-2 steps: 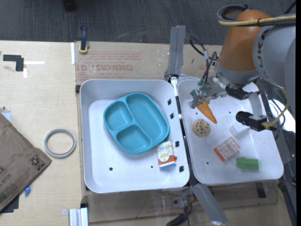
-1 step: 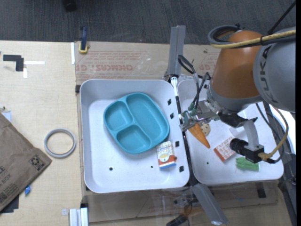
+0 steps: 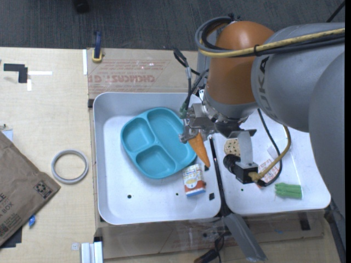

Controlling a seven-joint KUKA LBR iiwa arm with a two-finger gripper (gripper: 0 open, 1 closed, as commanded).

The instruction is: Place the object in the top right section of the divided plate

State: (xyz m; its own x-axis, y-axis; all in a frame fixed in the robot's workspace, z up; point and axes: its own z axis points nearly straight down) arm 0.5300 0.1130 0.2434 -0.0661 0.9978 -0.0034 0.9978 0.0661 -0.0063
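Looming closest to the lens, the grey arm [image 3: 296, 64] with its orange band reaches over the left bin [image 3: 109, 201]. Its gripper [image 3: 196, 129] is clamped on an orange carrot [image 3: 199, 149], which hangs at the right edge of the blue divided plate [image 3: 156, 141]. Just below that plate's right corner stands a small carton [image 3: 193, 181]. Farther right of the plate lies a green piece [image 3: 288, 190].

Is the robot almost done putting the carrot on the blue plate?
Not yet. All sections of the blue divided plate look bare. The orange carrot hangs point-down at the gripper, just off the plate's right edge. Left to do: move it over the top right section and let go.
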